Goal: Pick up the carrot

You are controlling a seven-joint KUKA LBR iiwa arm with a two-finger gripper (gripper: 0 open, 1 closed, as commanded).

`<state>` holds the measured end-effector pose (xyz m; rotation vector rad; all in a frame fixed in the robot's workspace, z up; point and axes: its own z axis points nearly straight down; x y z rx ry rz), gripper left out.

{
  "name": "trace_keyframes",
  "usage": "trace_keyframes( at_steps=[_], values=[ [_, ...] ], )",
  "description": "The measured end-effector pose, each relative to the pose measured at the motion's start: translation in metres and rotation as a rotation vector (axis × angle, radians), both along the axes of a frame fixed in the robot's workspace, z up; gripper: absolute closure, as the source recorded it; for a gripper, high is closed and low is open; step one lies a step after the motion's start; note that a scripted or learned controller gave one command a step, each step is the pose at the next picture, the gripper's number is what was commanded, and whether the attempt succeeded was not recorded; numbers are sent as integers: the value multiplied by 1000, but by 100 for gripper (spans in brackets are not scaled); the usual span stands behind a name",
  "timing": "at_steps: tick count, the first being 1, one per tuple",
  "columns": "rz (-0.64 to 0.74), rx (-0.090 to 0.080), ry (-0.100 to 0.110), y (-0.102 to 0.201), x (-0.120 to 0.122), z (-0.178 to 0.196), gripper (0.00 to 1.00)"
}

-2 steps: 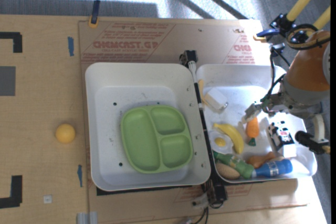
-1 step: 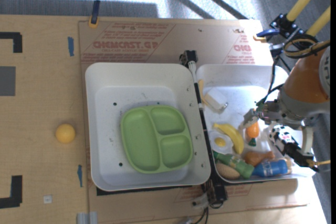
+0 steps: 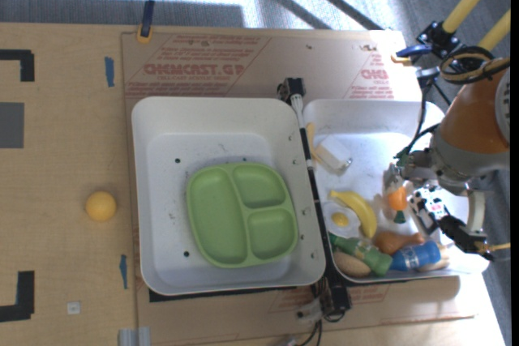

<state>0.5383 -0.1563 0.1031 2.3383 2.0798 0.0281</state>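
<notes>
My gripper [image 3: 396,189] hangs low over the right bin [image 3: 365,143], near its right side, below the grey wrist and the orange band. A small bright orange piece [image 3: 396,202], which looks like the carrot, sits directly at the gripper's tip. Whether it is held or only touched is unclear from this angle. A duller orange-brown item [image 3: 397,241] lies just in front of it, towards the bin's front wall.
The right bin also holds a banana [image 3: 358,209], a fried egg [image 3: 340,219], a green item [image 3: 366,254], a bread roll [image 3: 352,263], a blue bottle [image 3: 418,257] and a pale block [image 3: 328,155]. The left bin [image 3: 162,134] holds a green divided plate [image 3: 242,213]. A yellow ball [image 3: 100,206] lies on the bench.
</notes>
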Motion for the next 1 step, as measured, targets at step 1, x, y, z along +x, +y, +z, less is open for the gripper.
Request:
trace_keyframes(
  at_steps=[1],
  values=[
    [-36, 3, 12, 98, 16, 86, 100]
  ],
)
